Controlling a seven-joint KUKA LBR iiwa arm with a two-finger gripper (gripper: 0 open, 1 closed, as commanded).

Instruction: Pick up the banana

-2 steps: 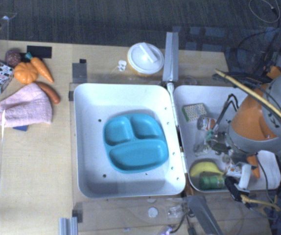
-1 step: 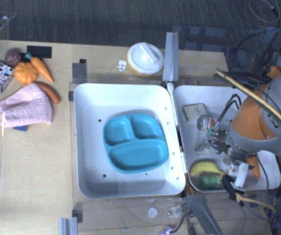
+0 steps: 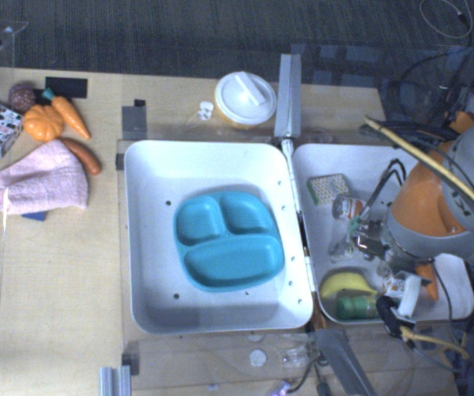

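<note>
The banana [image 3: 346,284] is seen in the right bin [image 3: 328,165], near the lower right of the frame. It is yellow and lies flat. A green can [image 3: 357,305] is touching its lower side. The claw [image 3: 367,239] is held just above the banana, a little to the upper right. Whether the claw is open or closed cannot be told, because it is small and dark and partly hidden by the arm.

A blue plate [image 3: 229,239] is seen in the left bin [image 3: 150,221], well apart from the banana.

Things could go wrong from here. The green can might be grabbed by mistake, since it is so close. The banana could also be pushed against the bin wall and slip away.
</note>
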